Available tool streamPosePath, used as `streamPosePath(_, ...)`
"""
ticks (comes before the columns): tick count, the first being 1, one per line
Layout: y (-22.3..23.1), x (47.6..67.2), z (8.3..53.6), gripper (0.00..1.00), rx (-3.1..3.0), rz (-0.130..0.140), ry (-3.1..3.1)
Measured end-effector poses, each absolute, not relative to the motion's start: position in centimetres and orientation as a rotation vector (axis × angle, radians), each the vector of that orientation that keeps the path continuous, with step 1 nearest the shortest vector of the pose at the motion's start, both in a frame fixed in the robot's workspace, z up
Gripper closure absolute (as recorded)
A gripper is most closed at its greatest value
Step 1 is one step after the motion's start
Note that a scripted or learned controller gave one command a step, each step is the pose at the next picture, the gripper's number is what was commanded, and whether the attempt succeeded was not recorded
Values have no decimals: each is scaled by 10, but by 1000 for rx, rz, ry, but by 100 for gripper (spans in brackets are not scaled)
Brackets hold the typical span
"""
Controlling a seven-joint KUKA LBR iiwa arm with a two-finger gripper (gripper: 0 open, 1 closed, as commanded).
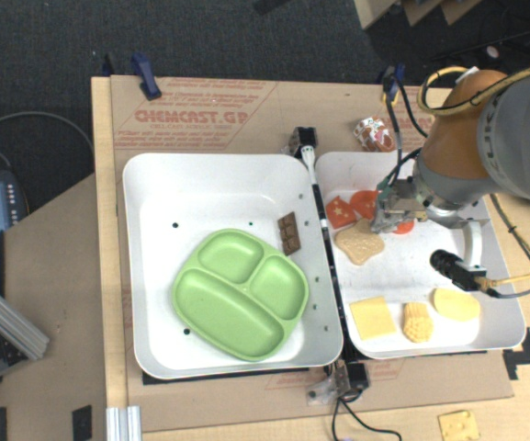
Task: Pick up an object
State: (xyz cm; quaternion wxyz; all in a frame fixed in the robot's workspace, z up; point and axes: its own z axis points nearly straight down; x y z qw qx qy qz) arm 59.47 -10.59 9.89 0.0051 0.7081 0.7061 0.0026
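My gripper (389, 215) hangs low in the right bin (508, 333), near its back left corner. It sits just right of a red piece (342, 211) and a red round piece (366, 200), and just above a tan flat piece (360, 245). Whether anything is in its grip is hidden by the wrist. A yellow square slab (372, 318), a small corn-like piece (416, 322) and a pale yellow round piece (456, 305) lie along the bin's front. In the left bin (138, 246) lie a green divided plate (239, 292) and a small brown bar (289, 234).
The grey arm with its orange band (453, 131) covers the right bin's back right part, with cables looping around it. A red-and-white crumpled item (373, 134) lies on the board behind the right bin. A blue clamp (145, 76) sits at the board's back left.
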Motion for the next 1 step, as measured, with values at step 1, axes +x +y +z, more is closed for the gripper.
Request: streamPosePath(1,-106,594,98,0,2219,7,2212)
